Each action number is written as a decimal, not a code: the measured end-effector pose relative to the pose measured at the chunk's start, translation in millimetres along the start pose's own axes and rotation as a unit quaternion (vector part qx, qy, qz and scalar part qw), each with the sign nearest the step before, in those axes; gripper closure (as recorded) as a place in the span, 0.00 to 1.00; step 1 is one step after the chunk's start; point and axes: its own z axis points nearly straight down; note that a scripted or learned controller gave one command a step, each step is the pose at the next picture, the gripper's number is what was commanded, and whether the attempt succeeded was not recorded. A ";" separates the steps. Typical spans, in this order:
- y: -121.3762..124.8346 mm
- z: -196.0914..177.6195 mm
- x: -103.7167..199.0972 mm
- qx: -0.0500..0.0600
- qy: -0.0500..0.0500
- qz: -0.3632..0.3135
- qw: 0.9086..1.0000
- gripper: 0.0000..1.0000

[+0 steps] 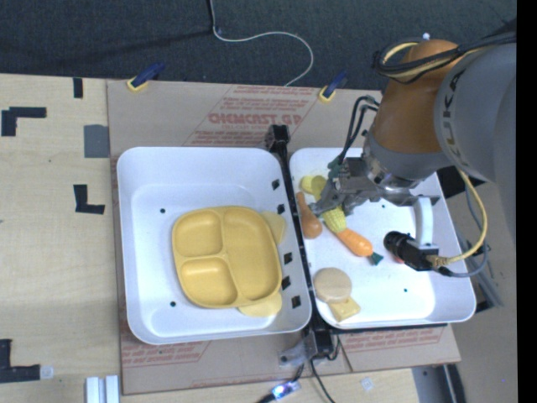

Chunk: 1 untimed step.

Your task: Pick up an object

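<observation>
The right bin point(419, 305) holds several toy foods. A yellow corn cob point(336, 220) lies just under my gripper point(334, 198), which hangs low over the bin's left part. An orange carrot point(357, 243) lies to the right of the corn. A small yellow piece point(312, 185) sits by the bin's left wall, with an orange sausage-like piece point(308, 222) below it. Near the front lie a round beige bun point(333, 283) and a pale yellow wedge point(344, 310). Nothing visibly hangs from the gripper.
The left bin point(147, 183) holds a yellow divided plate point(225, 254) with a pale yellow piece point(262, 307) sticking out beneath its front edge. A black divider clip point(278, 137) sits between the bins. My arm covers the right bin's back right part.
</observation>
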 end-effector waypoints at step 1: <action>6.2 17.0 -9.1 0.002 -0.001 0.003 1.000 1.00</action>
